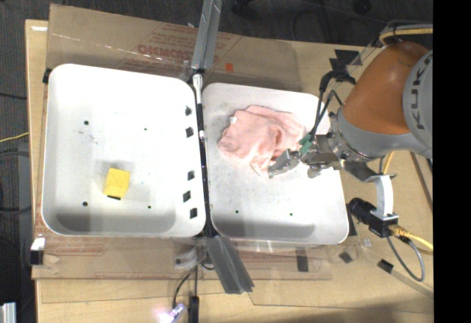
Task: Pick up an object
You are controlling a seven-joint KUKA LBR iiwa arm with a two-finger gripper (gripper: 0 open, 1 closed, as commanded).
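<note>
A crumpled pink cloth (259,136) lies in the upper middle of the right bin (294,218). A small yellow block (117,182) rests on the floor of the left bin (73,93), toward its front left. My gripper (282,163) reaches in from the right, low over the right bin, its tips at the cloth's lower right edge. One metal finger (280,162) points left, touching or just short of the cloth's edge. I cannot make out whether any cloth sits between the fingers.
A grey divider bar (197,137) with black clips runs between the two bins. The arm's orange band (386,86) and cables (383,218) crowd the right bin's right rim. Cardboard lies under both bins.
</note>
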